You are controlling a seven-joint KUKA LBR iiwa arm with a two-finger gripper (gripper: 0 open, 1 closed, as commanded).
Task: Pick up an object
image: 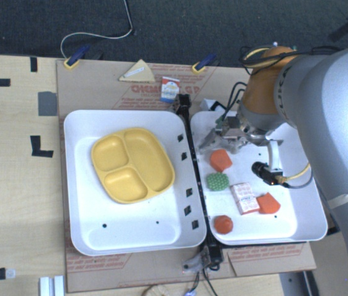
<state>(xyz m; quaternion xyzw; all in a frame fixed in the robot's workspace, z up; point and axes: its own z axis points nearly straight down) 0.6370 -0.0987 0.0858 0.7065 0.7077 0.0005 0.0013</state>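
Note:
The right bin holds an orange block, a green knobbly piece, a white and red packet, a small orange wedge and a red-orange ball. My gripper hangs low over the bin's far left part, just above the orange block. Its two grey fingers are spread, one toward the bin divider and one to the right. It is open with nothing between the fingers.
The left bin carries a yellow divided plate. Behind the bins lie a small red, white and blue box and a tan triangular wedge. The bulky grey arm covers the right bin's far right side.

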